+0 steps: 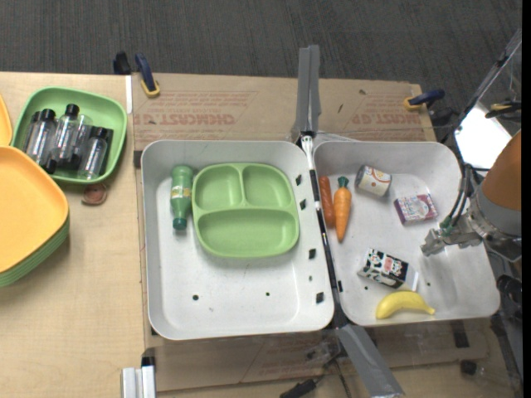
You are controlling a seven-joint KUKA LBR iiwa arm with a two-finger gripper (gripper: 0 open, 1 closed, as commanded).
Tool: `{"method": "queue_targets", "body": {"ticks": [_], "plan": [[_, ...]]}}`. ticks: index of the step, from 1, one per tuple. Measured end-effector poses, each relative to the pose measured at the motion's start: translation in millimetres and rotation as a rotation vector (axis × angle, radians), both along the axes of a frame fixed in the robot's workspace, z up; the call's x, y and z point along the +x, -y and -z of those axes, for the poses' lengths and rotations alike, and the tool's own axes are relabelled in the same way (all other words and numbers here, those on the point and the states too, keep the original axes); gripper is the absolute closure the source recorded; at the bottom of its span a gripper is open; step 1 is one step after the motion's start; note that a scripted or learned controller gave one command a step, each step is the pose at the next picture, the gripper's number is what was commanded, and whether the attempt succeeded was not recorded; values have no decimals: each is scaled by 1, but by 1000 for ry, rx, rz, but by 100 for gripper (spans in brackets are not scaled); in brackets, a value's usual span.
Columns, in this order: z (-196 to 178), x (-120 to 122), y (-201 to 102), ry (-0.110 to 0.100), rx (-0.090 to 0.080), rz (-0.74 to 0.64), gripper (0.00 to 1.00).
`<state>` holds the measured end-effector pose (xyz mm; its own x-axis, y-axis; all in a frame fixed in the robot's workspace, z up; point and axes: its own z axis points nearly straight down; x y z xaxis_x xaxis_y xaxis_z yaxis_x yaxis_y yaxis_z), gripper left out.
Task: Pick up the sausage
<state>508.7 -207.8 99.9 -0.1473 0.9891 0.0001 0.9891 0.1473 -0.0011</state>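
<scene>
— Sausage point(326, 201)? It lies in the right bin point(448, 293), hard against the left wall, a reddish-brown length just beside the carrot point(341, 209). The divider hides part of its left side.

— And the jaws point(435, 245)?
— Low over the right bin's right side, well apart from the sausage. The tip is small and blurred; whether the jaws stand wide or narrow I cannot tell. Nothing visible between them. The arm point(506, 185) is cut off at the right edge.

— What else is in that bin?
— A can point(374, 181) on its side, a purple packet point(415, 208) with unreadable print, a black-and-white carton point(384, 268), and a banana point(403, 306) near the front wall.

— The left bin point(166, 297)?
— A green divided plate point(246, 209) and a green bottle point(181, 196) beside it.

— On the tabletop point(75, 322)?
— A green tray point(70, 133) of dark-capped bottles and orange plates point(29, 222), cut off at the left edge.
</scene>
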Motion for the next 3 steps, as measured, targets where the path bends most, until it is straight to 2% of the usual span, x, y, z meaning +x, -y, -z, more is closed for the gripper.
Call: {"method": "queue_targets", "body": {"ticks": [1, 2, 3], "plan": [[-23, 87, -12, 1, -2, 154, 100], [8, 41, 4, 0, 0, -14, 100], [9, -32, 14, -2, 1, 259, 100]]}}
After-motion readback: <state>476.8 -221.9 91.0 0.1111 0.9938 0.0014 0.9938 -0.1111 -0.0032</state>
